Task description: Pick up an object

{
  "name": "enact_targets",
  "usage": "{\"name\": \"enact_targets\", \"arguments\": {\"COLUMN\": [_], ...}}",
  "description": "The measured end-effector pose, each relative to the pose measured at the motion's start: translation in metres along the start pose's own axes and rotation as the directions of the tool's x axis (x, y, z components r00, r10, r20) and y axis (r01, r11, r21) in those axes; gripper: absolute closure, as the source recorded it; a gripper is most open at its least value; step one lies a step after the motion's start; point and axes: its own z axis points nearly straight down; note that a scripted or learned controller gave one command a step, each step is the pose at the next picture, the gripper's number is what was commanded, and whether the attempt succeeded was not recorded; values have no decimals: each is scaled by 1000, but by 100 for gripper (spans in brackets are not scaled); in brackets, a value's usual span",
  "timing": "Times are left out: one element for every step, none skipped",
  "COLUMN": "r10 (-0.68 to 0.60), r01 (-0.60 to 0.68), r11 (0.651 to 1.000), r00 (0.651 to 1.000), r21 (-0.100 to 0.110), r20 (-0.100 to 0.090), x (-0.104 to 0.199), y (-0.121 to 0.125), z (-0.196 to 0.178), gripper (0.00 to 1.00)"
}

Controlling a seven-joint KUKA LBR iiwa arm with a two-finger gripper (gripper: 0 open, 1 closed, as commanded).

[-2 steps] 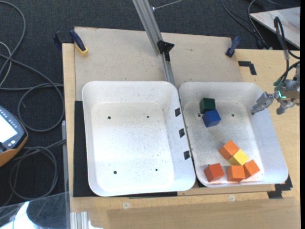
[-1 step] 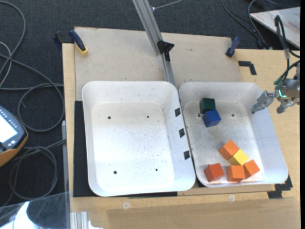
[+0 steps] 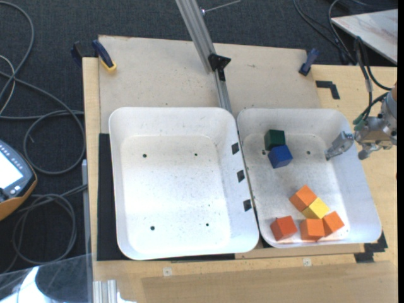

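The gripper (image 3: 344, 145) sits over the right bin's (image 3: 353, 188) right edge, finger state indiscernible, apart from the blue cube (image 3: 279, 156) touching the dark green cube (image 3: 274, 138).

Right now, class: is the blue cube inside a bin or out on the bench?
Inside: the blue cube lies within the right bin.

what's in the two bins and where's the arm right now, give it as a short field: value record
left bin: white, no blocks in it
right bin: white, holds all the blocks
green block: upper middle of right bin, touching the blue block
blue block: just in front of the green block
orange blocks: four, clustered at the near right corner
yellow block: in the middle of the orange cluster
gripper: at right bin's far right rim, apart from every block
holding: nothing seen
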Motion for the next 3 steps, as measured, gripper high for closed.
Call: {"name": "enact_targets", "arguments": {"r10": [0,0,-1], "r01": [0,0,1], "r11": [1000,1000,1000], "r00": [1000,1000,1000], "r21": [0,2,-8], "r20": [-1,-2,1], "x": [3,3,2], "y": [-7,-9,-7], "z": [46,110,94], "gripper": [0,0,100]}}
